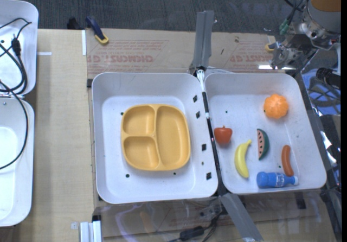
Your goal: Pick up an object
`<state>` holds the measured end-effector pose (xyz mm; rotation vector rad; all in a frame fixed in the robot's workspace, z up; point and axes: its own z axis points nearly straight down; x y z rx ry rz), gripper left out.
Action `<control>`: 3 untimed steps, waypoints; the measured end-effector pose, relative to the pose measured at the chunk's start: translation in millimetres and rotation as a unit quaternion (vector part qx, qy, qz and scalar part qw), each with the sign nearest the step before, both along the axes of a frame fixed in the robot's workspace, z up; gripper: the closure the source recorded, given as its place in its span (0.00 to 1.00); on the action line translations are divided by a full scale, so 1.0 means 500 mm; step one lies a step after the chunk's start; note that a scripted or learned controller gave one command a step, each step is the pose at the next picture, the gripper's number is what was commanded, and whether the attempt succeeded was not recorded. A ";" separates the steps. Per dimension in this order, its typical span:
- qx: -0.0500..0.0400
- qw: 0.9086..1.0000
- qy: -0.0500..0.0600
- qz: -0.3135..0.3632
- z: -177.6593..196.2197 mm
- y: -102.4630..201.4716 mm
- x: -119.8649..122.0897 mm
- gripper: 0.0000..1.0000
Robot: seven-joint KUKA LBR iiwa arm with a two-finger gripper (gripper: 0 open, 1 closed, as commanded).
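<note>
The right bin [238,91] holds an orange [276,106], a red tomato-like fruit [223,134], a banana [242,159], a watermelon slice [262,144], a sausage [287,160] and a blue bottle [275,179] lying on its side. My gripper [283,57] hangs at the upper right, above the far right corner of this bin, up and to the right of the orange. Nothing shows between its fingers.
The left bin [105,127] carries a yellow three-compartment plate [155,137]. A grey divider post [203,40] stands between the bins at the back. A blue and yellow clamp [96,30] lies on the cardboard behind the left bin. White trays with black cables [13,56] sit far left.
</note>
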<state>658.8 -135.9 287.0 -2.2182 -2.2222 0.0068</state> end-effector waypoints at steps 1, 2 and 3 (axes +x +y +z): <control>0.000 1.000 -0.002 -0.001 0.185 -0.049 0.001 1.00; 0.000 1.000 -0.001 0.001 -0.011 0.007 0.000 1.00; 0.000 1.000 -0.002 0.001 0.195 -0.013 0.002 1.00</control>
